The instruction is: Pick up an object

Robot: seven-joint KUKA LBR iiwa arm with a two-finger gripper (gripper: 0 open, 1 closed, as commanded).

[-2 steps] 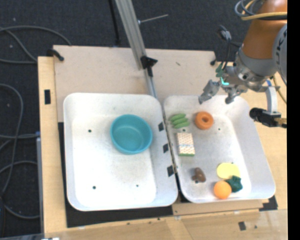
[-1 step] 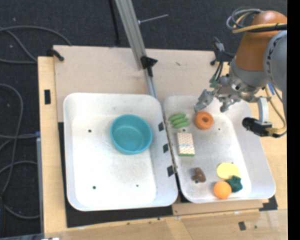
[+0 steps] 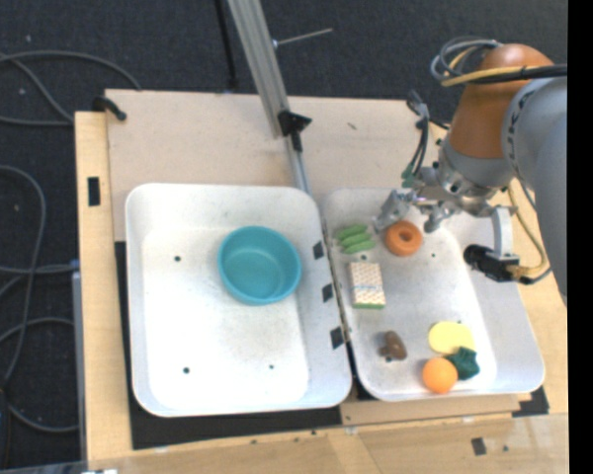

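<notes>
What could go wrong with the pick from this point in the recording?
The tool sits over the orange ring close to the right bin's back wall, so it might scrape the wall or nudge the ring away. The green object and the sponge block lie near, so a sideways push could disturb them too.

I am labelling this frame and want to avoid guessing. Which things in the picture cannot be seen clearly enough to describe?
- Gripper, camera view: its fingertips sit against the orange ring; too small and blurred to tell a grip.
- Small brown object: too small to identify.
- Dark green item: partly behind the orange ball and yellow object.
- Arm's grey body: cut off by the right side.
</notes>
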